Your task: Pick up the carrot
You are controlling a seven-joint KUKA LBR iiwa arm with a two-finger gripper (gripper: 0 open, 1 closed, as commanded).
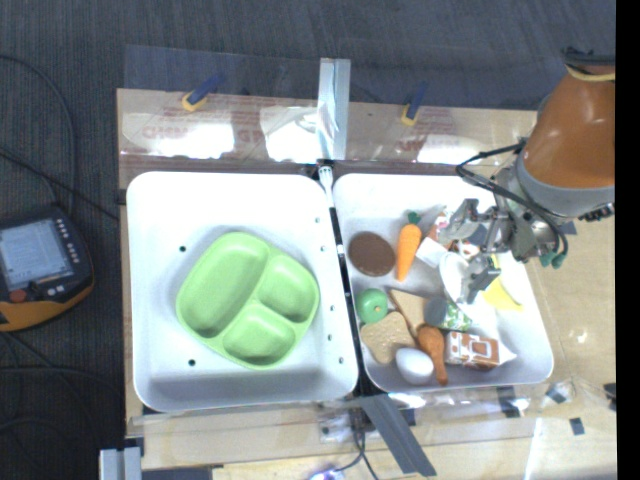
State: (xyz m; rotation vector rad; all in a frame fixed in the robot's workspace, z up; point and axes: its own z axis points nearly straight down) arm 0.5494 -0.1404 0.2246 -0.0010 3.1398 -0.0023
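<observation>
Carrot [407,250] lies in the right bin [535,363], in its far half nearer the dividing wall, tilted with the green stub toward the bin's far edge and the orange tip pointing to the near edge. Nothing grips it. Just beside its tip, on the divider side, sits a brown round disc [372,253], possibly a toy cookie or patty. Toward the near edge: a small green ball-like piece [372,305], a tan slice like bread [385,336], a white egg [414,364] and a second orange piece [432,346] whose upper end is hidden under other items. A small brown-and-white carton [471,349] lies in the near right corner; its print is too small to read.

Gripper [478,253] hangs over the middle of the right bin, near the carrot but apart from it, toward the bin's right edge. It sits above white and green clutter, and its dark parts merge with that; cannot tell how the jaws stand. A yellow piece [505,294] is partly covered beside it. The arm is cut off at the frame's right.

Left bin [160,368] carries a green compartment tray [250,298].
</observation>
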